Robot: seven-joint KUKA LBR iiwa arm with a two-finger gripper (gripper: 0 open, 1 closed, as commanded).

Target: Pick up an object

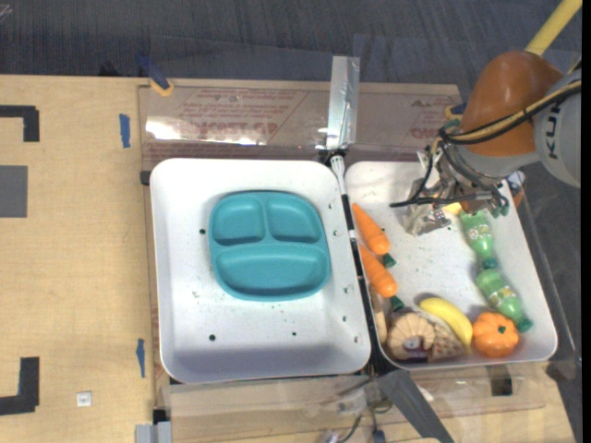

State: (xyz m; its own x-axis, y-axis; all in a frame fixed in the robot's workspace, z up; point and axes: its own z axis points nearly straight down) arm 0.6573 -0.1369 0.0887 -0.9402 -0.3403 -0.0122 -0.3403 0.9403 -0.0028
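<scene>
- Pale wooden surface (74, 247) carries two shallow white bins side by side.
- Left bin (175, 340) holds a teal divided plate (270, 245).
- Right bin (540, 340) holds two carrots (373, 232) along its left wall, a banana (447, 316), an orange pumpkin-like toy (496, 334), a brown round toy (413, 336) and two green bottle-shaped toys (479, 233).
- End effector (430, 212) sits low over the right bin's upper part, near the upper green toy; whether its fingers are spread or closed cannot be told.

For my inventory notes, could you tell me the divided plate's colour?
Teal, plain; the divided plate shows best in the camera view.
</scene>
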